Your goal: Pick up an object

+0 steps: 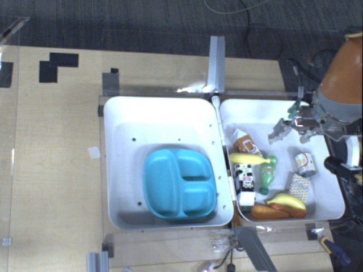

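Note:
My gripper point(292, 135) hangs over the upper middle of the right bin point(255, 111), open, with nothing between its fingers. Below it lie several objects. A small can point(305, 164) is just under the gripper to the right. An orange-brown packet point(245, 144) lies to its left. Further down are a yellow banana-shaped toy point(248, 158), a green bottle point(265, 175), a black-and-white carton point(245, 181), a patterned pouch point(299, 186), a banana point(287, 200) and a reddish sausage point(271, 211).
The left bin point(130, 118) holds a blue divided plate point(180, 182). A metal post point(216, 67) stands behind the wall between the bins. The orange-banded arm point(343, 78) fills the upper right.

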Available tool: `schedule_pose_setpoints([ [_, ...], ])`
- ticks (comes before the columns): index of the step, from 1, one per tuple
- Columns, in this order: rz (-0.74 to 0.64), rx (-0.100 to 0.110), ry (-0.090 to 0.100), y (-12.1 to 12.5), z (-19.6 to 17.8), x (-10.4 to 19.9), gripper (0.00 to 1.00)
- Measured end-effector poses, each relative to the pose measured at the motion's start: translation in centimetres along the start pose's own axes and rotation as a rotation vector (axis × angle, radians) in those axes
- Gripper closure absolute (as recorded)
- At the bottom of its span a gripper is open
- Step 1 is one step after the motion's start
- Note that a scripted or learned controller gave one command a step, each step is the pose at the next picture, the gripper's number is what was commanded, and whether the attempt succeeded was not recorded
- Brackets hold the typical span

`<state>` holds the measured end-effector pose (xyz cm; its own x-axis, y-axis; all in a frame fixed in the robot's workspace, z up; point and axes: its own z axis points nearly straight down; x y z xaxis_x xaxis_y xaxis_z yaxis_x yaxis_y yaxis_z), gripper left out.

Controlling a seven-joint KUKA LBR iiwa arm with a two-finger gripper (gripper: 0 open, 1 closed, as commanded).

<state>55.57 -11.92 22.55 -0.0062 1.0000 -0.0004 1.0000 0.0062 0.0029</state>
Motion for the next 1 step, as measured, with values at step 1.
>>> schedule_pose_setpoints([
  [1,0.143,-0.002,0.0,-0.8,10.67,-2.01,0.0],
])
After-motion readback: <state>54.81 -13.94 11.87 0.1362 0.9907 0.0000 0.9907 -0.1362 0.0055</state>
